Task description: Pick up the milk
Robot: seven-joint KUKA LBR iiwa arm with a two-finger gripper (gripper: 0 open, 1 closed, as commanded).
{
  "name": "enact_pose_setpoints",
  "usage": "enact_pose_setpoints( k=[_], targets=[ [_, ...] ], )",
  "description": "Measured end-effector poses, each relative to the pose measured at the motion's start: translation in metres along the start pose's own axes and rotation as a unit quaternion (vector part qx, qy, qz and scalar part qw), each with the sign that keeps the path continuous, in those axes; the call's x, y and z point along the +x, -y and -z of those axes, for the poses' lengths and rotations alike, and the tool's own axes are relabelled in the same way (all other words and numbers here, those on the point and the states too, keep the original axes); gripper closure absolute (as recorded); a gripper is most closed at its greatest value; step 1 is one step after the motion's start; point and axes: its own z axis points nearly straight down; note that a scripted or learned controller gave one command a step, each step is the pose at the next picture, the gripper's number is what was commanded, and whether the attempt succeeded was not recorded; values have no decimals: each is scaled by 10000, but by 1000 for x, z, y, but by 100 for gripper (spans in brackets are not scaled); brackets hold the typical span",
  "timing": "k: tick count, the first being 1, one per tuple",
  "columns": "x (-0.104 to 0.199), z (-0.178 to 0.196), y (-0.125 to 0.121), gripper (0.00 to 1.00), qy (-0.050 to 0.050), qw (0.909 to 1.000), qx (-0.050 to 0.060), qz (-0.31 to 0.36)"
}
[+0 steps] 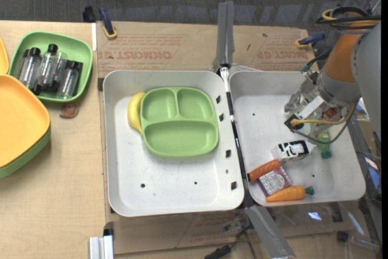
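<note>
The gripper (307, 107) (open or closed, I cannot tell) hangs at one o'clock of the milk (293, 149); an off-centre descent may shove it onto the seven-o'clock carrot (265, 169).

The green divided plate (179, 121) looks like smooth, matt plastic. The white bin (176, 182) holding it is plastic with a faint sheen, like the second bin (260, 112) to the plate's right. Behind the plate, dull brown cardboard (157, 51) carries red print. Left of the plate, the worktop (54, 203) is pale satin wood and the stacked orange plates (21, 124) are glossy plastic. Right of the plate, the toy carrot (285, 193) looks like smooth plastic; the milk carton (293, 149) is too small to judge.
</note>
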Motion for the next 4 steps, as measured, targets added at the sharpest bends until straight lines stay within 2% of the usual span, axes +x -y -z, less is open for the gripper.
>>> enact_pose_setpoints(
  k=[1, 2, 3, 4],
  targets=[
    [-4, 8, -2, 100, 43, 10000, -35, 10],
    [34, 54, -20, 100, 87, 9965, -73, 833],
    [68, -4, 20, 100, 97, 9828, -53, 1842],
    [95, 95, 44, 100, 99, 9618, -54, 2736]
  ],
)
